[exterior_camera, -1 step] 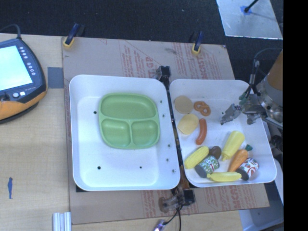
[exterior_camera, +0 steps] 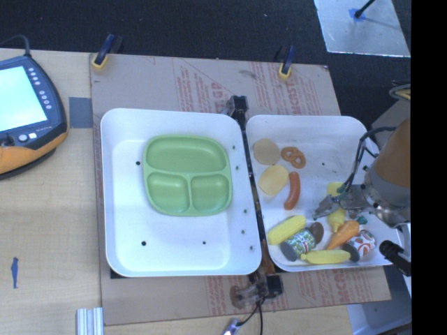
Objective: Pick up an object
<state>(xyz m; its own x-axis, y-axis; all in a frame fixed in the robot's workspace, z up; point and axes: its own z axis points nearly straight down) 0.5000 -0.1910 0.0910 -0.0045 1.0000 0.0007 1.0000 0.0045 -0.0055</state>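
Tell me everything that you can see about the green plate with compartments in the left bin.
The pale green divided plate looks like matte plastic, a rounded rectangle with a raised rim. It has three compartments: one wide section along the far side and two smaller ones side by side along the near side. All three hold nothing. It lies flat and upright on the floor of the left white bin, in its far half and slightly toward the right wall, turned a little from the bin's edges. Apart from the bin floor, nothing touches it.

Two white bins — one green plate — one pretzel.
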